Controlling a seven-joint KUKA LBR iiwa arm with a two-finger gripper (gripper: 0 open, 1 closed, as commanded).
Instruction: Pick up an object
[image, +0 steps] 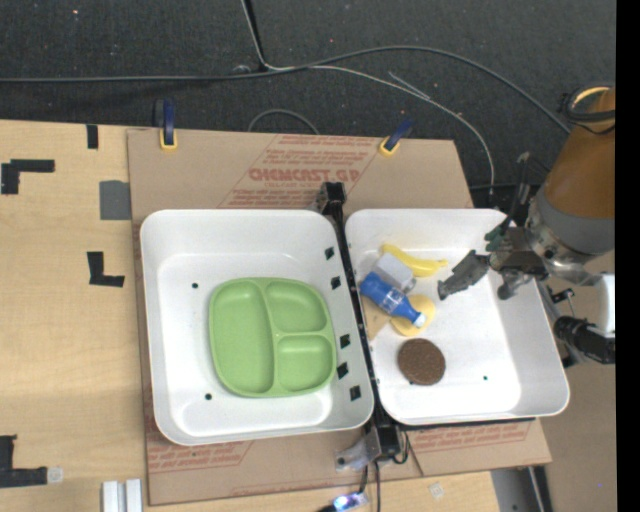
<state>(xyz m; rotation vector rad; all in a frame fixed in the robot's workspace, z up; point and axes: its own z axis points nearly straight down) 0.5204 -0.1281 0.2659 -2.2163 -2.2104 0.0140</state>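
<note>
So from the overhead cam we've got the gripper (484, 273) hanging open and empty over the right bin (520, 385), with the blue bottle (391, 300) just to its left, long axis slanting down-right toward the cookie (421, 361).

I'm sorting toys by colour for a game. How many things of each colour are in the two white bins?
Green: 1, the divided plate in the left bin
Yellow: 1, the banana in the right bin
Blue: 1, the bottle with a yellow cap
Brown: 1, the round disc
Total: 4
</note>
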